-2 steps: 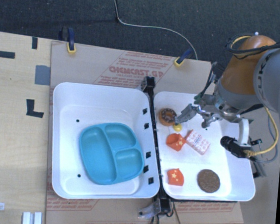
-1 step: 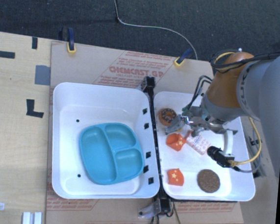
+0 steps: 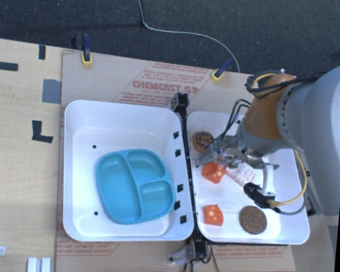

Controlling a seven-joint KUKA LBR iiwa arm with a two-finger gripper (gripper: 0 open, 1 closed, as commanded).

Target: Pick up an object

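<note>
left white bin (image 3: pixel 72 153): one light blue plastic divided tray (image 3: pixel 135 185), lying flat. right white bin (image 3: pixel 292 234): small brown ring-shaped doughnut toy (image 3: pixel 203 141) near the divider; orange-red block (image 3: pixel 213 172) in the middle, just below the gripper (image 3: pixel 226 159); a second orange-red block with a yellow mark (image 3: pixel 212 215) toward the front; dark brown round cookie-like disc (image 3: pixel 252 220) beside it. the middle block: likely light, stiff, graspable across its flat sides. gripper's state: cannot tell, its tips lost in wrist clutter and cables.
</note>
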